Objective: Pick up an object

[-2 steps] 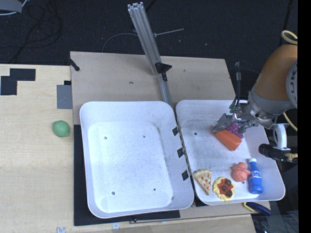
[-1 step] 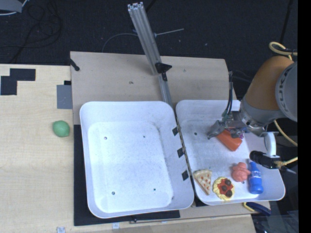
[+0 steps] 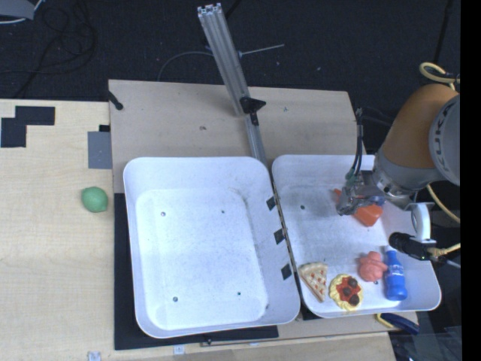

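Two white bins are seen side by side on the desk (image 3: 60,224). Hand (image 3: 355,204) is positioned over the right bin (image 3: 316,186), touching an orange object (image 3: 368,215); grip state cannot be told. Pizza slice (image 3: 314,280), round toy (image 3: 346,291), pink lump (image 3: 370,265), blue bottle (image 3: 394,275) lie near. Green ball (image 3: 95,199) sits far left.

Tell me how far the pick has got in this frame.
Done: the gripper is down in the right bin, at an orange object. In hand: a grasp isn't confirmed. Left: closing and lifting. The pizza slice, round toy food, pink object and blue bottle lie untouched.
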### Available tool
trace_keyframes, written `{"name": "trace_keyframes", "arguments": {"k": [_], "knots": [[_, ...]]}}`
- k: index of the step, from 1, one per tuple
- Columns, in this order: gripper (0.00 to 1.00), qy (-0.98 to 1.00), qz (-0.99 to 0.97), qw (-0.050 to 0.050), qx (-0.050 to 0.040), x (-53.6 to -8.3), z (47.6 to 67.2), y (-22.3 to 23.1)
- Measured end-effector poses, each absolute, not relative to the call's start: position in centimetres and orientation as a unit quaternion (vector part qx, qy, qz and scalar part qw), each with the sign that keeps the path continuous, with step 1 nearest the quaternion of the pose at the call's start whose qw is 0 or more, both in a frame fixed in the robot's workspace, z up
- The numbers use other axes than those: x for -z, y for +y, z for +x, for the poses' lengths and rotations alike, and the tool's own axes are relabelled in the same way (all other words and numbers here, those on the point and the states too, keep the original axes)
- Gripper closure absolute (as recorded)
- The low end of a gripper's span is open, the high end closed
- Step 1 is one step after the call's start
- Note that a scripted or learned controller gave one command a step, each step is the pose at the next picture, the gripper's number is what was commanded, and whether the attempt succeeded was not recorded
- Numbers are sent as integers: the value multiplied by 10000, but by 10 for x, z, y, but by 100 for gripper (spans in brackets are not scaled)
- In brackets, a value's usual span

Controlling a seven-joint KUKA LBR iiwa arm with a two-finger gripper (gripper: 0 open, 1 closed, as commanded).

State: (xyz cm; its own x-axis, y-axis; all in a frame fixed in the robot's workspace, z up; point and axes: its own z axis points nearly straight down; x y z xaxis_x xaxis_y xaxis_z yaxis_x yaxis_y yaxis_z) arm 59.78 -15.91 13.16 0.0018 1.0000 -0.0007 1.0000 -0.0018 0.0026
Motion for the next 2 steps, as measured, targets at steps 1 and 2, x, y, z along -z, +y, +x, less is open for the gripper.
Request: {"name": "trace_keyframes", "arguments": {"k": [1, 2], "knots": [[100, 7070, 7072, 15, -8, -183, 597, -169], [100, 7069, 7073, 7, -3, -202, 597, -170]]}}
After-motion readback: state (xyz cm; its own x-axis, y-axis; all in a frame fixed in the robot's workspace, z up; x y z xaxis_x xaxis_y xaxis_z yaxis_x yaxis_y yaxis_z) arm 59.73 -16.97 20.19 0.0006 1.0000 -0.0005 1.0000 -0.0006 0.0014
